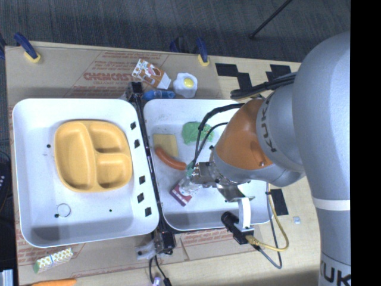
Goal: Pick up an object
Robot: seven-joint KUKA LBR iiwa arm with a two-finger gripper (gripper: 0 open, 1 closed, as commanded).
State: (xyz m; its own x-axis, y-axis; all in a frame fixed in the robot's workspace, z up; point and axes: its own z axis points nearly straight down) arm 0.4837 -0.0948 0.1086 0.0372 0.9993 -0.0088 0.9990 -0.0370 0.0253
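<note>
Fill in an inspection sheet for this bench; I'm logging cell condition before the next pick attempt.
Surface: cardboard-covered bench bearing left bin and right bin.
Job's things: in right bin, hot dog, yellow block, green item, small packet.
Clutter: yellow divided tray in left bin; packets beyond the bins.
Gripper: gripper low over the small packet; grasp unclear.
Cables: yellow cable at the front.
Surroundings: dark carpet.

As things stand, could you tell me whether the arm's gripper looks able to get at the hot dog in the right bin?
Probably yes. The hot dog lies uncovered on the right bin floor, beside the yellow cheese slice, and the gripper hangs close by above a small red packet, with nothing between them.
</note>
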